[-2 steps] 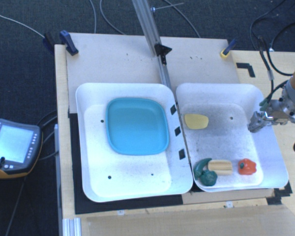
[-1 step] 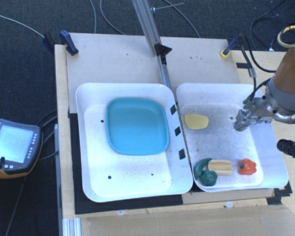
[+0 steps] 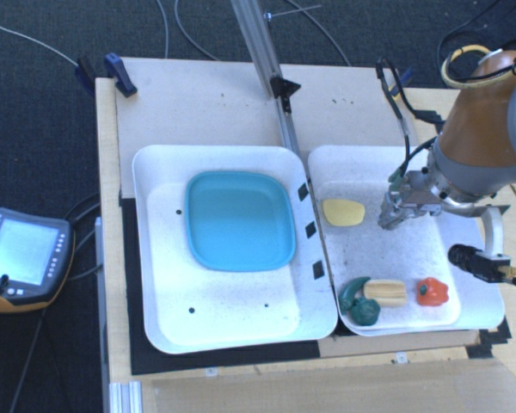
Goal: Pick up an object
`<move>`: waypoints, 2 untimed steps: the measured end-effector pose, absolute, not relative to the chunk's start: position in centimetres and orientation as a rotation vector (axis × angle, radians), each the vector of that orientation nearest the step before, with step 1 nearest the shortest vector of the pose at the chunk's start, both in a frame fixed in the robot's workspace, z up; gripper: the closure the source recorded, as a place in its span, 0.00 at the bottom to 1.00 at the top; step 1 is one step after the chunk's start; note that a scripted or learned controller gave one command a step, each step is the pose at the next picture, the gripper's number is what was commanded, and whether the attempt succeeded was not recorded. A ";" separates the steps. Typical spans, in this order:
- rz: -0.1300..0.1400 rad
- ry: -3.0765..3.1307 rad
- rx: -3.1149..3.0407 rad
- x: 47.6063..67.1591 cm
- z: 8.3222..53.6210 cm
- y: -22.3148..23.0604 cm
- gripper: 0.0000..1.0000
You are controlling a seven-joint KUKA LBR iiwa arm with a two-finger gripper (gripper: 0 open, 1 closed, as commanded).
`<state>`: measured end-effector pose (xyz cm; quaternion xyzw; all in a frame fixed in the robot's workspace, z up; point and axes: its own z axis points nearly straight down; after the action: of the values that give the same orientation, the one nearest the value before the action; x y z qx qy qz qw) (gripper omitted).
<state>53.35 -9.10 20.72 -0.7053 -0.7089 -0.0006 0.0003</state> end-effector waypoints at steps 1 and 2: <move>-0.003 -2.227 -2.217 54.1 22.3 -4.0 1.00; -0.003 -2.227 -2.216 55.0 23.6 0.7 1.00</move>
<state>54.97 0.75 23.57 -0.7054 -0.7088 -0.0009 0.0000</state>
